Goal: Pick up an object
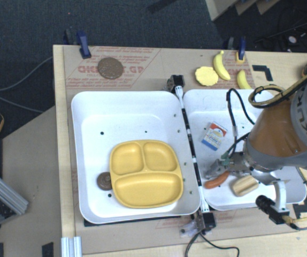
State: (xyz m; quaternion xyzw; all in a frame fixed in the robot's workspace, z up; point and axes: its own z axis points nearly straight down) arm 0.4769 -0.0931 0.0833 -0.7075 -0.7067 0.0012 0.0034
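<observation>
The right bin (196, 103) holds a small white packet with blue and red print (214, 135), an orange sausage-shaped piece (216, 182) and a tan block (244, 185). My gripper (221, 168) hangs low over the front left of this bin, just above the orange piece and left of the tan block. The arm's grey and orange body (282, 133) covers the bin's right half. Nothing is seen held.
The left bin (89, 111) carries a yellow divided plate (145, 173) with a brown disc (104, 181) beside it. Behind the bins on the bench lie another brown disc (110, 67), a yellow lump (207, 76) and two toy bananas (222, 66). A black cable (232, 111) loops over the right bin.
</observation>
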